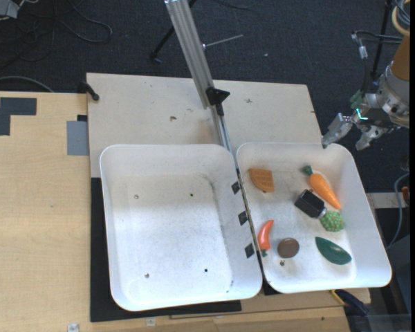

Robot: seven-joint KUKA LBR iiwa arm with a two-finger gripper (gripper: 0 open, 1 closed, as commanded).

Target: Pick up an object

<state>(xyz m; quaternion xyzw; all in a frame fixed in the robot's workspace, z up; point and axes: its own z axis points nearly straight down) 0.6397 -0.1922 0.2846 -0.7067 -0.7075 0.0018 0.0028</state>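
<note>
We see the jaws (351, 133) spread open and holding nothing, above the right bin's (371, 206) far right corner; the carrot (324, 188) lies inside, just below them.

You had a slanted aluminium rail (194, 50) rising over the beige board (152, 109) at the far side, a light wooden tabletop (34, 213) at left, and cables (69, 12) trailing across the dark floor.

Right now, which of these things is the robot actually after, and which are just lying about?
For the job: carrot, orange block, black block, green ball, red pepper, brown disc, dark green leaf, right bin, gripper.

Lying about: left bin, metal rail, floor cables.
</note>
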